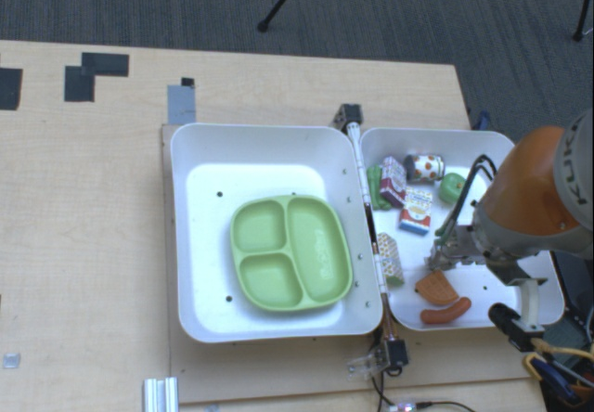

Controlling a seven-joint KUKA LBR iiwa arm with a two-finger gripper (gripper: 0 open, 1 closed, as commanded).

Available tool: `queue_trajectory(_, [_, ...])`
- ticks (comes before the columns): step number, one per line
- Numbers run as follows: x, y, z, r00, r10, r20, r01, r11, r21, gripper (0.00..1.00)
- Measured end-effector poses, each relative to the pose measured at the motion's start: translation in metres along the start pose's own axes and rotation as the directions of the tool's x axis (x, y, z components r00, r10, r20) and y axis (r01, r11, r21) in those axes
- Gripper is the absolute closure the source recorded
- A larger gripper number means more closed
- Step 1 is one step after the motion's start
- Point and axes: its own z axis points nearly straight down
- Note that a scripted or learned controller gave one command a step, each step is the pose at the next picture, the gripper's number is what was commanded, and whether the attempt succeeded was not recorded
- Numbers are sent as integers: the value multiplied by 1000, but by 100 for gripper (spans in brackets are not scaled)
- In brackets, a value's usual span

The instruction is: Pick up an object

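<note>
Grey arm [543,192] w/ orange band hangs over right bin [497,146]. Left bin [200,215] has green tray [292,252]. Tool [444,257] is low just above orange piece [434,288], near sausage [445,312]; its state: cannot tell.

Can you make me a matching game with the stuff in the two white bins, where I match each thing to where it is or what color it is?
Things:
1. divided plate
2. sausage
3. gripper
4. round green toy

Places or colors:
A. reddish, near the front edge of the right bin
B. light green, lying in the left bin
C. hanging over the right bin, just above the orange piece
D. near the back of the right bin, beside the small can

Pairs: 1-B, 2-A, 3-C, 4-D
</note>
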Motion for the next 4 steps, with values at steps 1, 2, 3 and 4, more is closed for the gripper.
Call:
queue_trajectory(1, [0, 0, 0, 1000, 0, 0, 0, 1000, 0, 0])
queue_trajectory(2, [1, 1, -10, 1000, -1, 0, 1, 1000, -3, 100])
queue_trajectory(3, [1, 1, -10, 1000, -1, 0, 1, 1000, -3, 0])
queue_trajectory(4, [1, 3, -21, 1000, -3, 0, 3, 1000, -7, 100])
